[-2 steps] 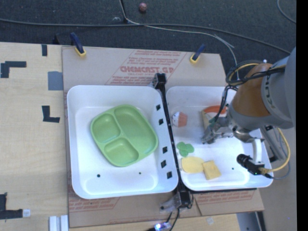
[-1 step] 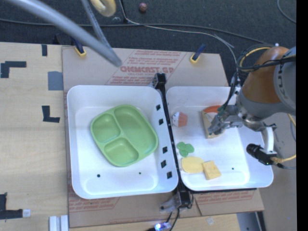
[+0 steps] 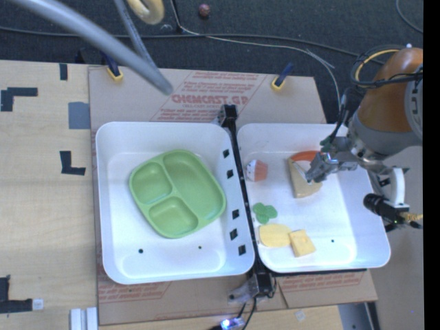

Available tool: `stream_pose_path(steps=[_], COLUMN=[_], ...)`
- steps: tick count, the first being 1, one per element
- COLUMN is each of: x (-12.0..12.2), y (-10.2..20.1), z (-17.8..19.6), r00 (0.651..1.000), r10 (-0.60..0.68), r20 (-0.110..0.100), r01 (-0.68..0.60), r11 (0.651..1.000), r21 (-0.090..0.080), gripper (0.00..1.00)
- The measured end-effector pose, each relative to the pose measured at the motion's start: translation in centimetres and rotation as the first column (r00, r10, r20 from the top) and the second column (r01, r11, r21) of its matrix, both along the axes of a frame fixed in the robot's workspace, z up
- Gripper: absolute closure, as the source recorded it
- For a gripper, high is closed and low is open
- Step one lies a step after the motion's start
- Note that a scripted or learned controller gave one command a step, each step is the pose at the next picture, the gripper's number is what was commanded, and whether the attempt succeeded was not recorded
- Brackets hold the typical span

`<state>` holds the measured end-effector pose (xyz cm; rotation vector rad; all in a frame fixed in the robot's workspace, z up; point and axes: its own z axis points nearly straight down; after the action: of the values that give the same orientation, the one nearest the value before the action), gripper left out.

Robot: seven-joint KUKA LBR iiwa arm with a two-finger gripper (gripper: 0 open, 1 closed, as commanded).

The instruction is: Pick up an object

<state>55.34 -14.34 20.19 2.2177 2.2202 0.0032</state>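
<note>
My gripper [image 3: 317,170] hangs low in the right bin [image 3: 357,253], over a tan wedge-shaped piece [image 3: 304,184] with an orange-red piece [image 3: 302,157] just behind it. Its tips reach down to the wedge's top right, and nothing shows clearly between them. Further left in that bin lie a small orange and white piece [image 3: 256,170], a green leafy piece [image 3: 264,212], a yellow round piece [image 3: 274,236] and a tan cube [image 3: 301,243]. The grey arm with its orange band [image 3: 392,95] comes in from the right.
The left bin [image 3: 117,253] holds a green divided plate [image 3: 177,192]. A black divider [image 3: 237,184] runs between the bins. Both stand on a cardboard sheet [image 3: 206,91] on the wooden bench. A grey pole [image 3: 82,23] crosses the upper left.
</note>
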Motion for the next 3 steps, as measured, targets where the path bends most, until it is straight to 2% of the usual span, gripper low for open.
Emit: stream_pose_path(steps=[1, 2, 3], x=[-0.2, -1.0, -1.7], y=[0.8, 6.5, 11.6], z=[4.7, 5.0, 3.6], r00=[1.000, 1.000, 1.000], r10=[0.001, 0.005, 0.004], r20=[0.000, -0.004, -0.006], r01=[-0.001, -0.005, -0.004], r11=[1.000, 1.000, 1.000], r21=[0.000, 0.003, 0.002], gripper=[1.00, 1.00, 1.00])
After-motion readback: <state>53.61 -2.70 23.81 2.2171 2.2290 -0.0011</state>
